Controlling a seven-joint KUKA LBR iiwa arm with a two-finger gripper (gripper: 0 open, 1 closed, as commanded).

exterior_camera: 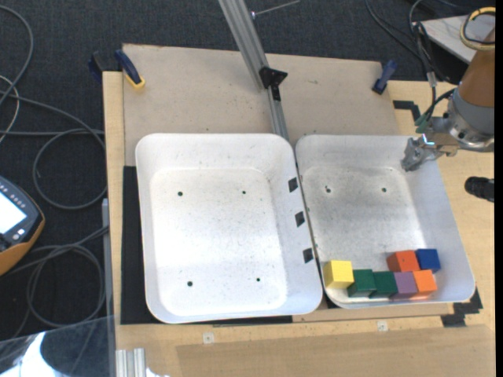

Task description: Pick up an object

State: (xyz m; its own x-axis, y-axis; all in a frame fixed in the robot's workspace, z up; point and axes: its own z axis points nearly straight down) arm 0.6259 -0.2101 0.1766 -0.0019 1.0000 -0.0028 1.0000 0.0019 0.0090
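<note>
Gripper (414,154) at right bin (354,210) far right corner, jaw state unclear | coloured blocks (385,276) clustered along near edge | step: approach | next: cross bin, descend on yellow block (339,272)

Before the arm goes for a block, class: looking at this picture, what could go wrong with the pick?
1. The blocks sit packed together, so the fingers may not fit between them, or may nudge neighbours.
2. They lie against the right bin's near rim, so the gripper could strike the rim.
3. The gripper is at the bin's far edge, well away from the blocks, so a misaimed descent could close on nothing.
</note>
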